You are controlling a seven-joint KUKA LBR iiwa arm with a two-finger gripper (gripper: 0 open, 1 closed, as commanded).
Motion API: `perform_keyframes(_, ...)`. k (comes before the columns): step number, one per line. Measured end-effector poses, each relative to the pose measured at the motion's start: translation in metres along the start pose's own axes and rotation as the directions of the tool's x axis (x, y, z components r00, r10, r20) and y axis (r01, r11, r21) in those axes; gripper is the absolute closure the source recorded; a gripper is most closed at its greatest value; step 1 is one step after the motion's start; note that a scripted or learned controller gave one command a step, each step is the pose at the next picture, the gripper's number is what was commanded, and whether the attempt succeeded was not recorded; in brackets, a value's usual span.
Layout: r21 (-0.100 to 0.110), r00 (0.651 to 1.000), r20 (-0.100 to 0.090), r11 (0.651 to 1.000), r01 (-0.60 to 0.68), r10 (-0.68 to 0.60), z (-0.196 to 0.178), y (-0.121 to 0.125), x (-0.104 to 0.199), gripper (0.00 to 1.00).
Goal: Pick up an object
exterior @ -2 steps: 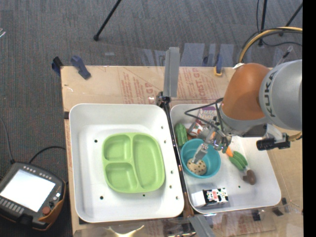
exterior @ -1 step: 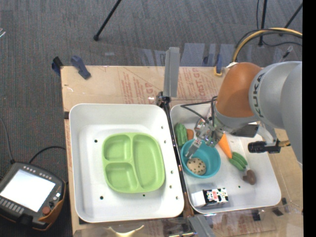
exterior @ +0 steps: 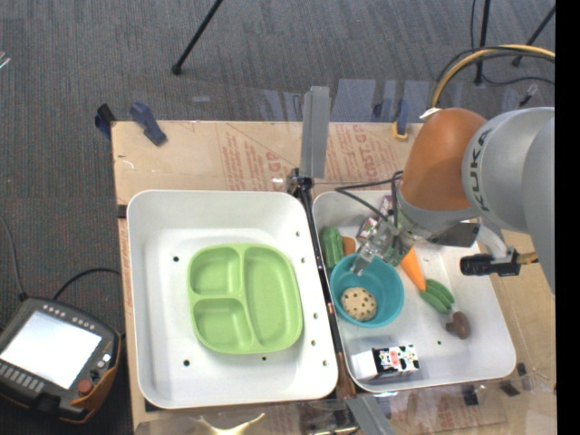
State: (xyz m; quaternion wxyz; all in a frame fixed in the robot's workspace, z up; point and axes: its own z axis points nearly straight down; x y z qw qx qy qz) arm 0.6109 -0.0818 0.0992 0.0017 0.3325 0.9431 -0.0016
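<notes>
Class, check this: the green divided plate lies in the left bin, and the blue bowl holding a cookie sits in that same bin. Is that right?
Not quite. The green divided plate does lie in the left bin, but the blue bowl holding the cookie sits in the right bin, as the camera view shows.

Right of centre, the tool [exterior: 373,246] hangs over the rim of a blue bowl [exterior: 385,288] that holds a cookie [exterior: 359,304]. Around the bowl in the right bin [exterior: 489,352] lie a carrot [exterior: 413,268], green vegetables and a small carton [exterior: 396,360]. The left bin [exterior: 154,234] holds a green divided plate [exterior: 245,298].
</notes>
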Motion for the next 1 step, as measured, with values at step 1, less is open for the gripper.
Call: perform_keyframes(1,-0.002,1.0,-0.003,1.0,0.001,-0.001,0.0011,0.0017,0.0016,0.0)
